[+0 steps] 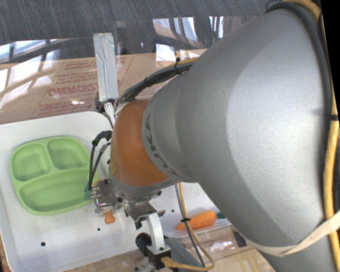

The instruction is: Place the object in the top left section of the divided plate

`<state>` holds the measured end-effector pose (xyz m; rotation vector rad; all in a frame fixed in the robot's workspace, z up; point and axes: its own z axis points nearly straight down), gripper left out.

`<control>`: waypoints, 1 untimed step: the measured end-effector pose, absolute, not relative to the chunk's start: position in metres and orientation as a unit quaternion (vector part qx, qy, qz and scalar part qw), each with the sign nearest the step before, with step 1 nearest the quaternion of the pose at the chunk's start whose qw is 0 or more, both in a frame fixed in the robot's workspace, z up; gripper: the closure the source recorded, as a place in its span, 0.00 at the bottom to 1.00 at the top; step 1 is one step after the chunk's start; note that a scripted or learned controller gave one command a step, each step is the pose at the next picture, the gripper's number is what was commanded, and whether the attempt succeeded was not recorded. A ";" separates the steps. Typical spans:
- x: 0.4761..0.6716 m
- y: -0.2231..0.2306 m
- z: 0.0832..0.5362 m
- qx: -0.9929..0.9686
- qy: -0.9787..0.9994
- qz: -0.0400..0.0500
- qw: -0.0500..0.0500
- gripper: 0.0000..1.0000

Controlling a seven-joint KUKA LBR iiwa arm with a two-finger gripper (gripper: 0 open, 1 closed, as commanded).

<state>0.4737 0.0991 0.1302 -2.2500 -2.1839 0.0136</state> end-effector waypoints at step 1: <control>0.609 0.081 0.255 -0.718 -0.696 0.000 0.000 1.00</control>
